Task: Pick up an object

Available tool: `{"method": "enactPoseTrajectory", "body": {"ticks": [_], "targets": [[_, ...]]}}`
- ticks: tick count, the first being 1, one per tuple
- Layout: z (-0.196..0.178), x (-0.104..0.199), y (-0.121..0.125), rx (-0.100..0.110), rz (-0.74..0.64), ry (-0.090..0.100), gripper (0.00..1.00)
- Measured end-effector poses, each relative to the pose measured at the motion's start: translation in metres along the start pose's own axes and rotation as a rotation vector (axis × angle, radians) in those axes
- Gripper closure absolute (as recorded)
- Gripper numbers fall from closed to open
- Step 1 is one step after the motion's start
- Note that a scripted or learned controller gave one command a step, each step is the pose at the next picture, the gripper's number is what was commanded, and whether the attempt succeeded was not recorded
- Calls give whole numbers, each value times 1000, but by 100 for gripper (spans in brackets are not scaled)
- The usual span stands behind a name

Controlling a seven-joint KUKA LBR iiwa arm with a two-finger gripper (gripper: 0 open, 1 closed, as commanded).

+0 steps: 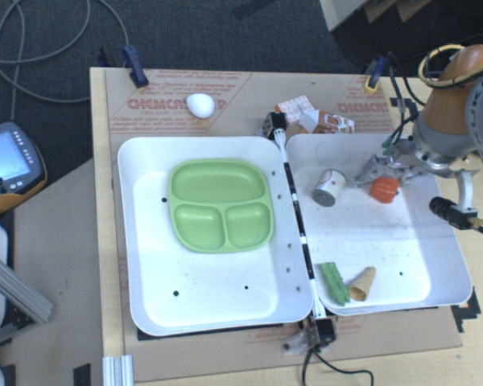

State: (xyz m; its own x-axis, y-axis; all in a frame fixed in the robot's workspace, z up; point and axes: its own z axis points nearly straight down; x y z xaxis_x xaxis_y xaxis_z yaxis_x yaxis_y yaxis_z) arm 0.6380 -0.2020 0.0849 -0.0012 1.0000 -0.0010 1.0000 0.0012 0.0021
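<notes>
In the right bin (pixel 435 292) lie a small orange-red object (pixel 384 189), a white and grey cup on its side (pixel 328 187), a green block (pixel 333 282) and a tan cone (pixel 362 283). My gripper (pixel 389 170) reaches in from the right and hangs over the bin's far part, right at the top edge of the orange-red object. From this angle the metal of the gripper overlaps that object, so I cannot make out whether it touches it.
The left bin (pixel 145 296) holds a green divided plate (pixel 221 204). A white egg (pixel 200 104) and crumpled wrappers (pixel 310 116) lie on the bench behind the bins. A black bracket (pixel 455 212) sticks out below the arm at the right.
</notes>
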Motion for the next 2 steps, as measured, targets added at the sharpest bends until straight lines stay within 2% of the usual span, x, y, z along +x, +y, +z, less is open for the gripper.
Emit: {"method": "enactPoseTrajectory", "body": {"ticks": [1,2], "targets": [[0,15,-19,3,1,1,0],[-10,15,-18,2,2,1,100]]}}
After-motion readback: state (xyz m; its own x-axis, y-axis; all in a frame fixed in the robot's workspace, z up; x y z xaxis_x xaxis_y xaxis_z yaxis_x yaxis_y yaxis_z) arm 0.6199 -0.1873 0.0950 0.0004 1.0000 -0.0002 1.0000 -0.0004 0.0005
